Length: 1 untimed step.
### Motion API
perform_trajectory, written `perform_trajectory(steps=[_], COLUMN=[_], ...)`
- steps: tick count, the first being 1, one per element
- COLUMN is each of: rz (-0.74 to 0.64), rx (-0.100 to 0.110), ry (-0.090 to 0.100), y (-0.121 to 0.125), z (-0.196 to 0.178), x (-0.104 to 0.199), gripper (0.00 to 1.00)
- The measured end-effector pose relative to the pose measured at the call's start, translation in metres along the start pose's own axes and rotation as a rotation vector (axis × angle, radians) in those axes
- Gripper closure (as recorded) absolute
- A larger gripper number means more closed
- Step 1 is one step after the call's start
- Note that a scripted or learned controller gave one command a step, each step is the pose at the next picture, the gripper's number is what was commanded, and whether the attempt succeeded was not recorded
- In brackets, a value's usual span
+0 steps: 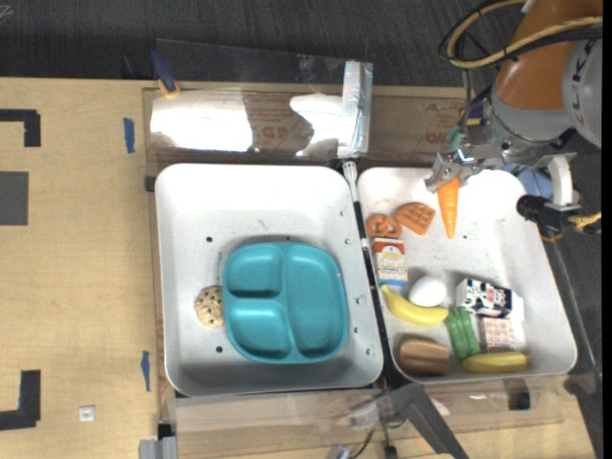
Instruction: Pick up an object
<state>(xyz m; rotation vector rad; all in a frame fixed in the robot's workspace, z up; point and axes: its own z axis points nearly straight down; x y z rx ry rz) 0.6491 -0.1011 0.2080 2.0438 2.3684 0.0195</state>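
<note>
My gripper (449, 170) hangs over the back of the right bin (535, 256), shut on the wide top end of an orange toy carrot (448, 208). The carrot points down toward the bin floor, its tip near the back middle of the bin. Below and left of it lie a brown waffle (416, 218) and a small orange pumpkin-like piece (382, 226). Farther forward are a juice box (390, 259), a banana (413, 309), a white egg (428, 290) and a cow-patterned carton (485, 299).
At the right bin's front lie a green piece (461, 333), a brown bun (424, 354) and a yellow piece (492, 360). The left bin (191, 208) holds a teal divided plate (284, 299) and a cookie (209, 306). A foil-covered panel (356, 108) stands behind the bins.
</note>
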Motion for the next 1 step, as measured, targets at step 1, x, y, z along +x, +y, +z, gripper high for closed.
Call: perform_trajectory(steps=[1], rz=[0.023], rx=[0.02], ry=[0.003], y=[-0.0293], z=[0.0234], x=[0.029], gripper=[1.0])
